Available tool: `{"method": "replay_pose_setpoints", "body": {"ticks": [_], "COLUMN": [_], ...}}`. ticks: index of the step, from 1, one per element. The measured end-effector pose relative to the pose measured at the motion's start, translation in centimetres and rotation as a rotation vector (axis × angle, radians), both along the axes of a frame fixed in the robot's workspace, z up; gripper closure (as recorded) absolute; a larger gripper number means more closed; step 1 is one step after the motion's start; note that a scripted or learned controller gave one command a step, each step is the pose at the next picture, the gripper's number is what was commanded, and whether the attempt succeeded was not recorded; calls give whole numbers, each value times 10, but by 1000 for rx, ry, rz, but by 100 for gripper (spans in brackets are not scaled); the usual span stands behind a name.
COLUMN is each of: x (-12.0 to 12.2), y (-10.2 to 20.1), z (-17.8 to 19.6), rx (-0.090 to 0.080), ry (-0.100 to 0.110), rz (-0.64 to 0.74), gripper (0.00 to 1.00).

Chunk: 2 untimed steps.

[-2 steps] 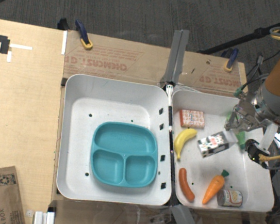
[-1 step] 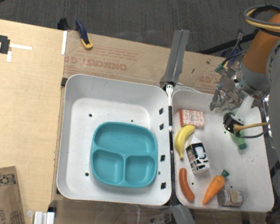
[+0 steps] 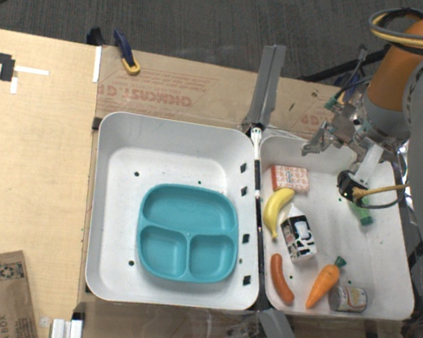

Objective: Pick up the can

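The can [image 3: 348,298], small and silver with a pale label, lies on its side in the front right corner of the right bin [image 3: 388,254], just right of a carrot [image 3: 323,285]. My gripper [image 3: 340,154] hangs over the bin's far end, well behind the can. Its fingers are open with nothing between them. A black part with a yellow cable and a green tip [image 3: 364,215] hangs below the wrist.
The right bin also holds a pink box [image 3: 289,177], a banana [image 3: 275,208], a black-and-white container [image 3: 298,236] and a red sausage [image 3: 282,280]. A teal divided plate [image 3: 187,233] sits in the left bin [image 3: 114,189]. A grey divider post [image 3: 267,86] stands between the bins.
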<state>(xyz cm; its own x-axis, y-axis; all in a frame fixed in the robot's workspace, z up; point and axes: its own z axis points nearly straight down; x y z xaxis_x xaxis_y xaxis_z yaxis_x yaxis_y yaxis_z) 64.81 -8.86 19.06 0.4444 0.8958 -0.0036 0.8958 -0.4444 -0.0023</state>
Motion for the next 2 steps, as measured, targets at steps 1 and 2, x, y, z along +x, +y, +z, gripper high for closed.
{"method": "replay_pose_setpoints", "body": {"ticks": [1, 2], "x": [-52, -4], "y": [-25, -81], "z": [-99, -99], "rx": [1, 2], "ry": [-1, -1], "rz": [-23, 26], "gripper": [0, 0]}}
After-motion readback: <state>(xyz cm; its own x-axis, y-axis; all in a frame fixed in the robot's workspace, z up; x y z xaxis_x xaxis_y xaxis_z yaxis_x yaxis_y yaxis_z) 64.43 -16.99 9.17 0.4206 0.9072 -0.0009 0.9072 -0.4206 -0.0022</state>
